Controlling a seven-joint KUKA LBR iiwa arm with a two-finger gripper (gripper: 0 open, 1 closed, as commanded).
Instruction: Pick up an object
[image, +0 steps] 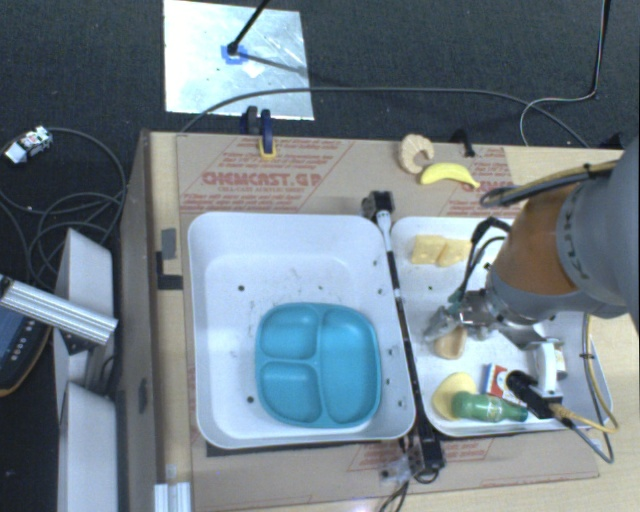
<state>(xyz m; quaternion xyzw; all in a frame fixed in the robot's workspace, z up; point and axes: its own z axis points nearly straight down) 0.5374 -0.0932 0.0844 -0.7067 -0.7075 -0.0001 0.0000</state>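
Observation:
My gripper (447, 323) is low in the right bin (420, 290), near that bin's left wall. Right under its tip lies a small tan, rounded object (450, 345), touching or nearly touching it; I see nothing lifted. Toward the front of the same bin lie a yellow piece (453, 386), a green bottle (486, 407) on its side and a small red, white and blue box (495, 378). Pale yellow blocks (440, 250) sit at the bin's far end.
The left bin (230, 250) holds a blue divided plate (318, 364). A banana (448, 175) and a tan ring-shaped piece (415, 152) lie on the cardboard behind the bins. The arm's grey and orange body (550, 250) covers the right bin's right side.

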